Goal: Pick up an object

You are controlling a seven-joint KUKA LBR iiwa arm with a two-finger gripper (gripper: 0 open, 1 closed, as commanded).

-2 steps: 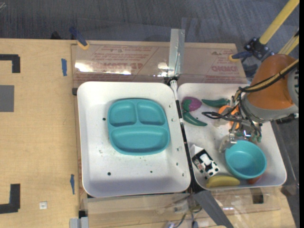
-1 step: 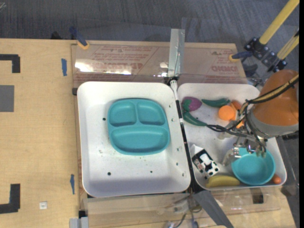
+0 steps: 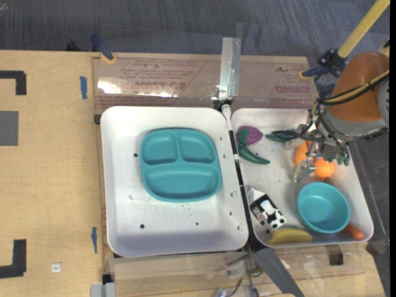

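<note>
My gripper (image 3: 314, 155) hangs over the upper right part of the right bin (image 3: 278, 115), below the grey wrist with its orange band. Right under it lies an orange toy fruit (image 3: 323, 167), partly covered by the gripper. A purple toy eggplant with green leaves (image 3: 250, 136) lies to the gripper's left. Just below the gripper stands a teal bowl (image 3: 322, 208). A black-and-white toy cow (image 3: 266, 211) and a yellow banana (image 3: 291, 235) rest near the bin's front edge. A small orange piece (image 3: 354, 232) sits at the front right corner.
The left bin (image 3: 117, 166) holds a teal divided plate (image 3: 180, 164) in its middle. A raised divider (image 3: 235, 166) separates the two bins. A green leaf-like piece (image 3: 254, 157) lies close to the divider. Cables run along the arm at the right.
</note>
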